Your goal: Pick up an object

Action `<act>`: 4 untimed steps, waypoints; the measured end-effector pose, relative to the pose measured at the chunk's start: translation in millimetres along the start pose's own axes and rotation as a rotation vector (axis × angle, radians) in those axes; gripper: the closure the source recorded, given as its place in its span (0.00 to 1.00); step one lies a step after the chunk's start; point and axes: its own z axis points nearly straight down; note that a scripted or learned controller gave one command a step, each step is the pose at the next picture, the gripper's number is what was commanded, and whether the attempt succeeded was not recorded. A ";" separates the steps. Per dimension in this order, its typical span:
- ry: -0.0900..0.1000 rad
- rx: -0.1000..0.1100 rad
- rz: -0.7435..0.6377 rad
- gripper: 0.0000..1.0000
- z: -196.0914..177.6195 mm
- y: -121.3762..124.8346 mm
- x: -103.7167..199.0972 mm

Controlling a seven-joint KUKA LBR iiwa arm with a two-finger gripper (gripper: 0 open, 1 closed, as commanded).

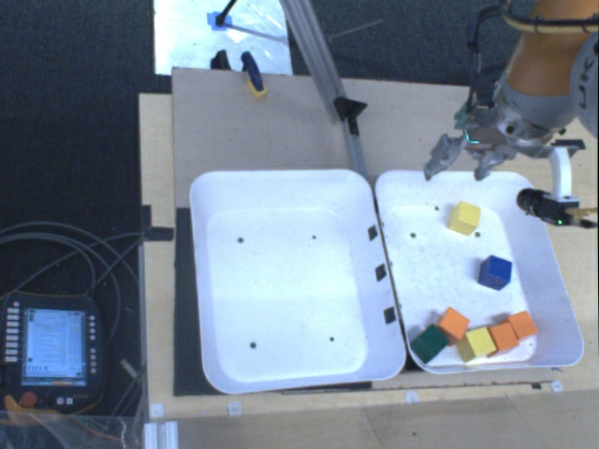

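On the pale wooden bench (281,129), the right shallow white bin (552,260) holds small cubes huddled at its near wall, likely slid there. Farther lies a yellow cube (464,218), apart. Above the far rim hangs the two-finger gripper (463,165), fingers spread, carrying nothing.

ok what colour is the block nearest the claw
Yellow: the block sits just below the claw in the camera view.

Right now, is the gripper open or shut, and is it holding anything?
Open and holding nothing: the gripper hangs over the right bin's far edge, fingers spread apart with bare gap between them.
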 end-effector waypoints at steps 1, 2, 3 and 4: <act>0.000 0.000 0.000 0.00 0.0 0.0 0.0; -0.002 0.003 0.003 0.00 43.0 1.3 -5.9; -0.002 0.004 0.004 0.00 95.3 -0.1 -16.7; -0.001 0.004 0.003 0.00 139.4 6.3 -18.2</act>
